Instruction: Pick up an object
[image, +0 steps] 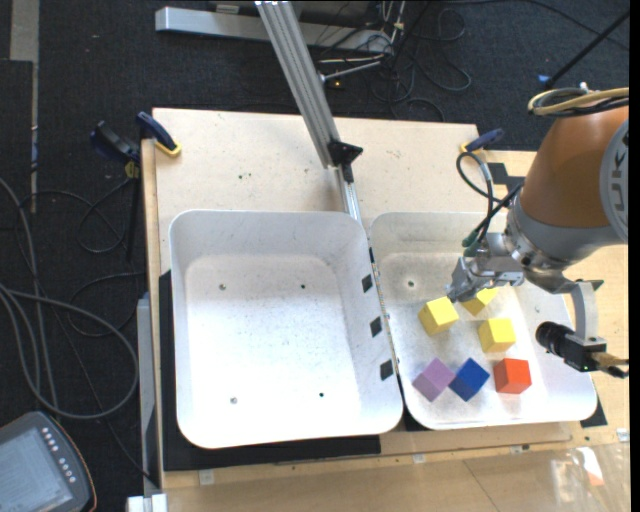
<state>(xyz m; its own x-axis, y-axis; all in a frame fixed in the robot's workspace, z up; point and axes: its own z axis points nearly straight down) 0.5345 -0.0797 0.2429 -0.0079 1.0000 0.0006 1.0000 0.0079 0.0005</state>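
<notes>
Nearest the lens, a purple cube (433, 380), blue cube (470, 378) and red cube (512, 375) are seen well below the gripper (468, 291). Whether the fingers are parted cannot be told. A small yellow block (486, 297) sits just beside them; it should be centred between the tips before any closing is attempted.

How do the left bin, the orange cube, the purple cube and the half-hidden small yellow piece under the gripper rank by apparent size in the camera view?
1. Left bin, by far.
2. Orange cube and purple cube: look alike, unranked.
3. Yellow piece, partly covered by the gripper, so unsure.
</notes>
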